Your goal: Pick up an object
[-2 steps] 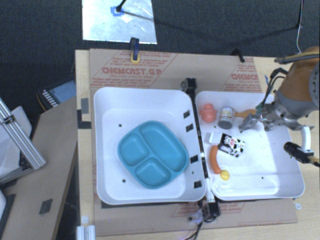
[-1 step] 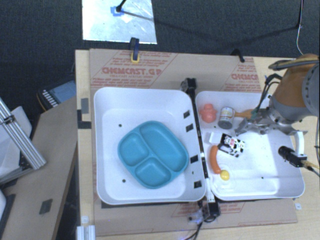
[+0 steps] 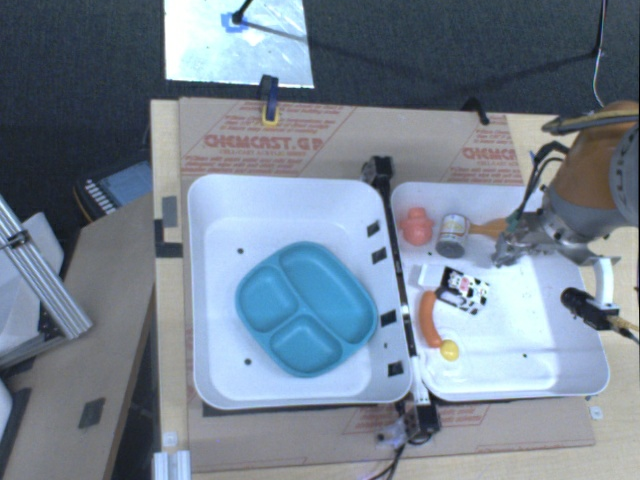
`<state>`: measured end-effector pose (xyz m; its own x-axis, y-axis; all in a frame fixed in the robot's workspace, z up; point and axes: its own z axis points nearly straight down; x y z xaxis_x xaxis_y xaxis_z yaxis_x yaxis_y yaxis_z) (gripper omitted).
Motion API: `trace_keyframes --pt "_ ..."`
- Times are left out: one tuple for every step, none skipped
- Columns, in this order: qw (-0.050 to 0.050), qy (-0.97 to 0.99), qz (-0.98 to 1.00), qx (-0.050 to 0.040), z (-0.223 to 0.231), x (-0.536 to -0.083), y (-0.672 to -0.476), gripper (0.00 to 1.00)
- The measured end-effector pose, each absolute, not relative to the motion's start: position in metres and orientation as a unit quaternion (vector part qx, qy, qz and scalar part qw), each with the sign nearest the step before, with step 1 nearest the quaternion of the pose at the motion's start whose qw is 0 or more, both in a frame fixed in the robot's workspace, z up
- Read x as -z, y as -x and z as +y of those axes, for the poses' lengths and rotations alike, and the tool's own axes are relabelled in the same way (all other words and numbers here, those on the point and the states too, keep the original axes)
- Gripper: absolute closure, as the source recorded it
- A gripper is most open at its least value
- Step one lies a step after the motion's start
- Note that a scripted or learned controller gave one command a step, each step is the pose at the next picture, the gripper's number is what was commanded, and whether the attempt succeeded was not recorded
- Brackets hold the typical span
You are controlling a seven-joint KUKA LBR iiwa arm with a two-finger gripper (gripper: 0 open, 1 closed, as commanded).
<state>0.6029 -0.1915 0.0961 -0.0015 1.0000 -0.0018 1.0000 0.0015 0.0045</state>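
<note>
You've got nothing picked yet: gripper [image 3: 506, 251] hangs low near the right bin's [image 3: 520, 368] back edge beside the can [image 3: 453, 236], grip state unclear.

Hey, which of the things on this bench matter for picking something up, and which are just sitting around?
For the job:
tool
pink object
can
black-and-white item
orange stick
yellow ball
wooden piece
right bin

Just lying about:
blue divided plate
left bin
cardboard sheet
yellow clamp
</note>
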Motion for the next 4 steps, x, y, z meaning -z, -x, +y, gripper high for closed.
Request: trace_keyframes --pt "0.003 -0.706 0.708 -0.0016 -0.192 -0.140 -0.604 1.00" --pt "0.004 -0.706 0.709 -0.0021 -0.194 -0.205 -0.608 1.00" --pt "0.003 -0.705 0.709 -0.0013 -0.195 -0.236 -0.609 1.00" --pt "0.001 -0.704 0.711 -0.0015 -0.140 -0.230 -0.626 1.00"
